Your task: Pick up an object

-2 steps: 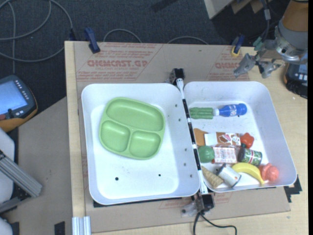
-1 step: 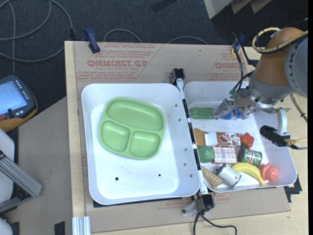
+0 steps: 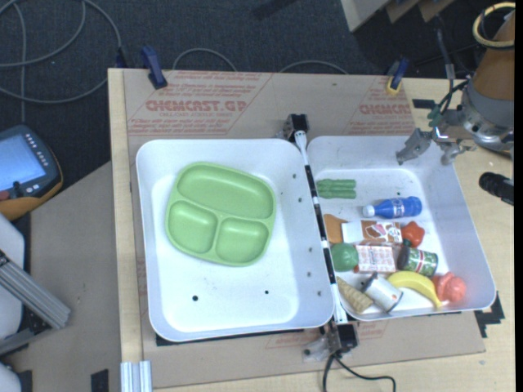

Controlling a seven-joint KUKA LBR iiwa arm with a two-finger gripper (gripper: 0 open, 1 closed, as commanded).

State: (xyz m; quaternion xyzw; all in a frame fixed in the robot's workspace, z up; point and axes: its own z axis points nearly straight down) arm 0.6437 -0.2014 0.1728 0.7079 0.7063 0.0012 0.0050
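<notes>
lab | clamped board | floor cables | teach pendant

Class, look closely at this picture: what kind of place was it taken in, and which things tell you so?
Most likely a robotics lab: a robot arm reaches over two white bins on a clamped board, toy groceries such as a banana fill one bin, and loose cables lie around.

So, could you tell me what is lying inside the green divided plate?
Nothing lies in the three compartments of the green plate; whatever is beneath it in the left bin is covered.
</notes>
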